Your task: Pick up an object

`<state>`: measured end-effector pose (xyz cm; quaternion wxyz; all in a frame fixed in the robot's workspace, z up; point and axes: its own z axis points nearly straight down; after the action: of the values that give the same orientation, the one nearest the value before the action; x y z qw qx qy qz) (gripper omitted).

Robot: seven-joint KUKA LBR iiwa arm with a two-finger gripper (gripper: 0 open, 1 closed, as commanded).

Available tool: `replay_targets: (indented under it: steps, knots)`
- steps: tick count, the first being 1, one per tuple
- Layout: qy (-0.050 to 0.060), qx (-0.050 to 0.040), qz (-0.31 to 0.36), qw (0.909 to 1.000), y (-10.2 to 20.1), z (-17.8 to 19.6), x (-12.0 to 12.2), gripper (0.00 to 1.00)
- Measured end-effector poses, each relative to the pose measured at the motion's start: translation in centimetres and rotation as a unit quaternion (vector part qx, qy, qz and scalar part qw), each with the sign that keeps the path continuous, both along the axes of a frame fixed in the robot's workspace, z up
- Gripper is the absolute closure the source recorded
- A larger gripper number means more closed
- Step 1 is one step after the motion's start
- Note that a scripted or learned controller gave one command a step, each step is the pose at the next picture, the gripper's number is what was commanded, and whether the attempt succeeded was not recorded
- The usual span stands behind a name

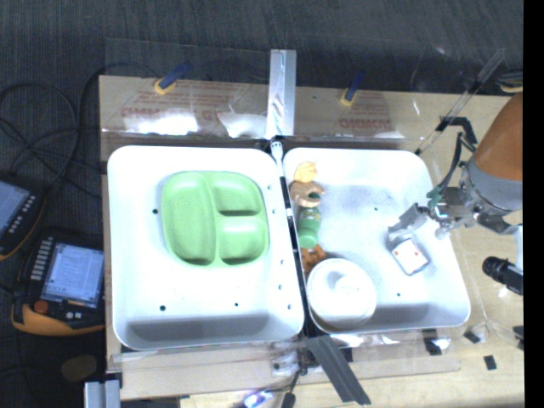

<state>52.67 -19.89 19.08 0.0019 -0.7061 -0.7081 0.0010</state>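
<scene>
My gripper [414,218] reaches into the right bin [374,172] from the right and hangs over its right-hand part. Just below it, on the bin floor, lies a small white block with a red mark [410,257]. A round white bowl [341,291] sits at the bin's front left. Along the bin's left wall stands a row of small things: a tan toy figure [304,182], a green bottle [308,223] and a small orange piece [311,257]. Nothing shows in the gripper's grasp.
The left bin [136,296] holds a green divided plate [213,217]. A metal divider [289,228] separates the two bins. The arm's orange band [510,138] is at the right edge, outside the bin. Bare bin floor lies in the middle of the right bin.
</scene>
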Motion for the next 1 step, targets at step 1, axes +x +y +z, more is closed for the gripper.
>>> replay_targets:
  steps: [1]
  knots:
    - [-0.007,-0.0028,0.081,0.9966,1.38,-10.16,-2.37,0.00]
